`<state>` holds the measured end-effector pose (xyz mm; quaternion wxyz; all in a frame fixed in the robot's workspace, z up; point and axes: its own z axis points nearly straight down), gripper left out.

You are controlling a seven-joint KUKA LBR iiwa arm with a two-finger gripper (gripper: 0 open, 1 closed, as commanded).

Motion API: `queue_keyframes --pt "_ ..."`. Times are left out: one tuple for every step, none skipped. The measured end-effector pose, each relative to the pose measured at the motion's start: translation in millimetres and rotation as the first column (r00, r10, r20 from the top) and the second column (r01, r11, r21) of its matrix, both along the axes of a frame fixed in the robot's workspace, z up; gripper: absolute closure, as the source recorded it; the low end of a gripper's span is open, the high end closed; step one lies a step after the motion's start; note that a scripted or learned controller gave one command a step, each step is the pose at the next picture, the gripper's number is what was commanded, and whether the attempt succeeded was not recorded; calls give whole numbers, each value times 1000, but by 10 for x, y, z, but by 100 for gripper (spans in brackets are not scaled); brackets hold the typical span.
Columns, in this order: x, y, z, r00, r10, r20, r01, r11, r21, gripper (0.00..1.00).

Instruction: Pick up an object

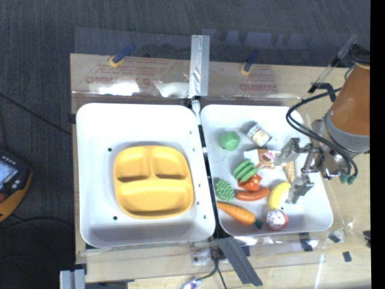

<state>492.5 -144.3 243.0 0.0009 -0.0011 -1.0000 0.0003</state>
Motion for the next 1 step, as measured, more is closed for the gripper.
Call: queue_keyframes --pt "358 -33 -1419 1000 19 1 -19 1000 -1 0"
